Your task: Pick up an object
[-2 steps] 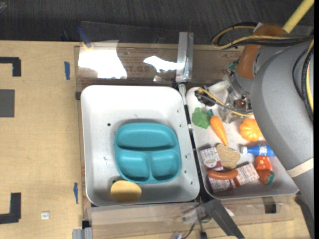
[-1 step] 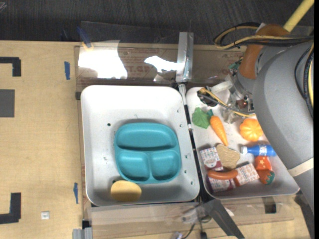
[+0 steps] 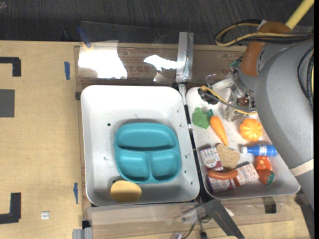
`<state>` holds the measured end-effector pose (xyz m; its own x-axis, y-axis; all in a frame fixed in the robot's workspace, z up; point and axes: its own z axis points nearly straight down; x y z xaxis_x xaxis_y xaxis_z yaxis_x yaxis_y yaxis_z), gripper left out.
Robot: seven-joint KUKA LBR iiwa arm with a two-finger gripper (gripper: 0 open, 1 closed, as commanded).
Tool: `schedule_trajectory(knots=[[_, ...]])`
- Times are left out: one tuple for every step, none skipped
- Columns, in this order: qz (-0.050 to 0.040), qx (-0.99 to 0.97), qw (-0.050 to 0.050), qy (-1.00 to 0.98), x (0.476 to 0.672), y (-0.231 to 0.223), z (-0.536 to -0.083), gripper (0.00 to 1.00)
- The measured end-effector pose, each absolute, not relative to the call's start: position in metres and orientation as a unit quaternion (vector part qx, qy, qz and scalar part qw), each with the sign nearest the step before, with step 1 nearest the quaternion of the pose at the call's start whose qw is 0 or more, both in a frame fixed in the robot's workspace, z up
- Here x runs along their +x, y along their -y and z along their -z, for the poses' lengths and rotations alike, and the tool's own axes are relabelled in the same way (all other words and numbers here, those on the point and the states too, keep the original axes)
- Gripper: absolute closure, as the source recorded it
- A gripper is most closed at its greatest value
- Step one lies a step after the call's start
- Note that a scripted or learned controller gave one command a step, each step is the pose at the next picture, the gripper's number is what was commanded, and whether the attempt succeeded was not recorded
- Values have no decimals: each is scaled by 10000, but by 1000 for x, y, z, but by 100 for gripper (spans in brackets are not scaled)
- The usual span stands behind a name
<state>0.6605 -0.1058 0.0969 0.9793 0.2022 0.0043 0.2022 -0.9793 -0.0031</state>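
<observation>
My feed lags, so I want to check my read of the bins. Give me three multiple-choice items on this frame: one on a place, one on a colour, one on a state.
1. Where does the divided tray lie?
A. In the left bin
B. In the right bin
C. On the bench outside both bins

2. What colour is the tray?
A. Red
B. Teal
C. Black

3. How does the carrot lie?
A. Standing upright against the bin wall
B. Flat in the right bin, green top toward the far side
C. Inside a tray compartment

Answers:
1 A, the tray sits in the middle of the left bin, with a yellow round piece at its near corner.
2 B, it is teal against the white bin.
3 B, the carrot lies flat, slanted, beside the small orange pumpkin.
</observation>
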Motion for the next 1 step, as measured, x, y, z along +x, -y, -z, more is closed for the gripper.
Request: schedule_trajectory(knots=[[4,-9949,10,1010,661,111,-86,100]])
